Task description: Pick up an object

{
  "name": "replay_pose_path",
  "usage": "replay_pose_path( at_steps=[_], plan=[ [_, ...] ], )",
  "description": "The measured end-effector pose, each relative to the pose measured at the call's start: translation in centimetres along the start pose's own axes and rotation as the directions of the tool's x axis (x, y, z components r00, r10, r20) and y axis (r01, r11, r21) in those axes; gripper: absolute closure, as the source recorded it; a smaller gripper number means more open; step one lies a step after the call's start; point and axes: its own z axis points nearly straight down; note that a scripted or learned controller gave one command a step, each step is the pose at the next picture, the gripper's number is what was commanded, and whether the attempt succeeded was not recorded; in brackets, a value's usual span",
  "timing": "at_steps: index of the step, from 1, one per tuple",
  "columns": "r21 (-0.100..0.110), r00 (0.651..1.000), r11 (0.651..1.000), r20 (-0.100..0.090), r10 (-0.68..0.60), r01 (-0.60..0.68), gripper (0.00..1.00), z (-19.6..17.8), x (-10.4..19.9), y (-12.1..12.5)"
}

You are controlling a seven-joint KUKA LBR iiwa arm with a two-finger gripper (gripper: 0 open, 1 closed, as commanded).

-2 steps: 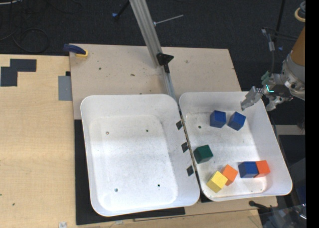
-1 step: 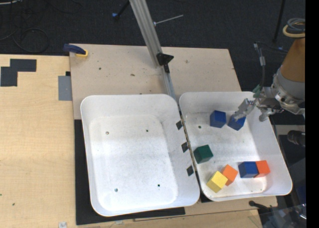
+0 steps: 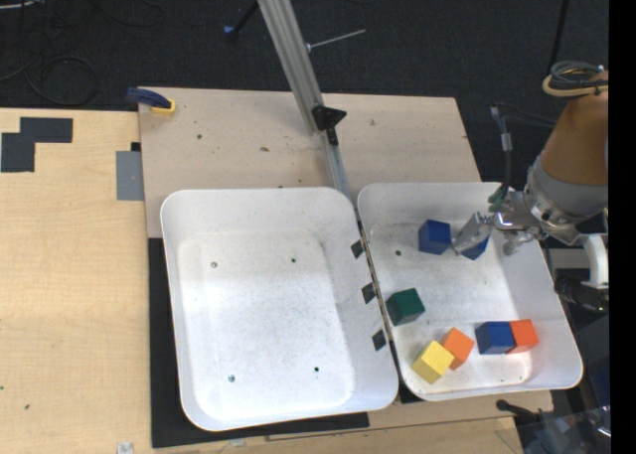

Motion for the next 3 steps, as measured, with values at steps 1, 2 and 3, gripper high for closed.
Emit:
replay_pose_path(
  at_steps=[1, 2, 3],
  plan=[
    [0.001, 1.0, 1.0, -0.001, 0.0, 0.0, 0.0, 5.0, 0.8, 0.3],
    [-0.004, 1.0, 1.0, 0.001, 0.005, -0.005, 1.0, 3.7, 0.5, 0.4],
    [-0.01, 1.0, 1.0, 0.003, -0.001, 0.001, 1.0, -0.6, 0.4, 0.7]
  ],
)
